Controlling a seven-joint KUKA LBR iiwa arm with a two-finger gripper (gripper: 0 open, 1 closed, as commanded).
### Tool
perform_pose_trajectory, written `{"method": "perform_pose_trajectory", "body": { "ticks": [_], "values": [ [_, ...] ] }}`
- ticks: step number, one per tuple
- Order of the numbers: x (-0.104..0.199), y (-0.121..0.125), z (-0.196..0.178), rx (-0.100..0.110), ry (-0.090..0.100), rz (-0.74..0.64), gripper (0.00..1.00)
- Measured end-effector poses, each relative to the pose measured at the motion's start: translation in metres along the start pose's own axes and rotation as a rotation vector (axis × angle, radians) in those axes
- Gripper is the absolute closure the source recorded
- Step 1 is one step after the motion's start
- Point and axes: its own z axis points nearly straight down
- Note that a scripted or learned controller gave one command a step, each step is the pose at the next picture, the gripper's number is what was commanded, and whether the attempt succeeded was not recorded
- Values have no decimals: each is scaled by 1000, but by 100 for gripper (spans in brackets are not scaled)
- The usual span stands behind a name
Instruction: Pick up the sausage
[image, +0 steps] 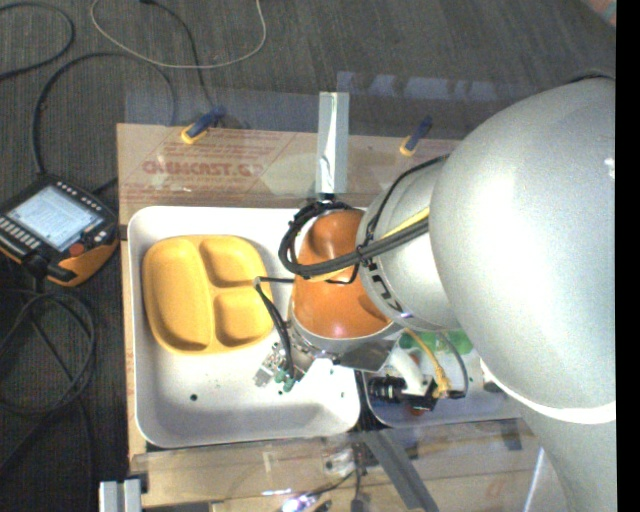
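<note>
Grey and very big, the arm (530, 250) covers the right half of the frame. At centre left we see the white left bin (200, 425), and in its upper part lies a yellow tray (205, 290) with compartments. The orange band (335, 300) sits at the centre, and just below it the gripper (275, 375) hangs over the bare floor of this bin. We cannot tell its state. At lower centre the right bin (385, 412) holds small coloured things (430, 375), half hidden. We cannot tell which is the sausage.
</note>
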Motion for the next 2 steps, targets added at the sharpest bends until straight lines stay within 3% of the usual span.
{"method": "perform_pose_trajectory", "body": {
  "ticks": [1, 2],
  "values": [
    [0, 40, -6, 17, 15, -279, 100],
    [-35, 33, 8, 30, 50, -110, 100]
  ]
}}
